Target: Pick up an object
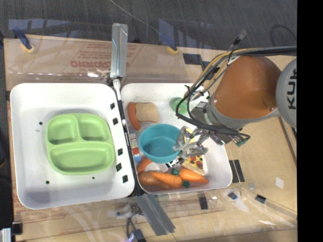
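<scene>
Teal round plastic bowl [160,142] sits mid-frame in the right white bin [222,171], its right rim just beside the metal end effector [191,144]; whether the end effector grips anything, I cannot tell; orange toy carrots [171,178] lie below; the green divided plate [79,143] rests in the left white bin [25,135].

Looks like a robotics lab to me, not a home. I'm looking down on a tabletop [262,185] covered in taped-down clear plastic sheeting, two shallow white bins [25,135] clamped side by side, a grey and orange industrial arm [252,87] with loose cable loops [202,84]. Dark carpet floor [60,4] behind. Bin contents are toy props: green divided plate [79,143], teal bowl [159,142], plastic carrots [171,178].
</scene>
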`<move>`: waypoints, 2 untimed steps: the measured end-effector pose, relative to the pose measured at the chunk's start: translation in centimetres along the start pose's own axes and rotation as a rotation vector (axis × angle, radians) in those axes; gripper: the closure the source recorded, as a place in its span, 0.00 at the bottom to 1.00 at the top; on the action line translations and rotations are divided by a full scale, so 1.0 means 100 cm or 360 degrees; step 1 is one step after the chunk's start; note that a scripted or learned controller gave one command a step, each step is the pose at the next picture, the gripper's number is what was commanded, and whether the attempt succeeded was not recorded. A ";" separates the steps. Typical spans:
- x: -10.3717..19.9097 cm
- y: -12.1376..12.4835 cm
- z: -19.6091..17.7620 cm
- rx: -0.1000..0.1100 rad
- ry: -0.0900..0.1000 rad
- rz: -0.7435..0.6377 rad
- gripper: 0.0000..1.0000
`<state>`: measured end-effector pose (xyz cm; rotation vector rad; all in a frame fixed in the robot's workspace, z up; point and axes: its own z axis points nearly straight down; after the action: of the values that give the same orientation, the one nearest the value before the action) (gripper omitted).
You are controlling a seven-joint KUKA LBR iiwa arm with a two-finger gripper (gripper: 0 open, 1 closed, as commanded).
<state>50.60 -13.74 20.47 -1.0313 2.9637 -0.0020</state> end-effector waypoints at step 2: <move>-0.004 -0.001 -0.020 0.0014 -0.0016 -0.0011 1.00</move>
<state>51.00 -13.57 22.44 -1.0371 2.9484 -0.0094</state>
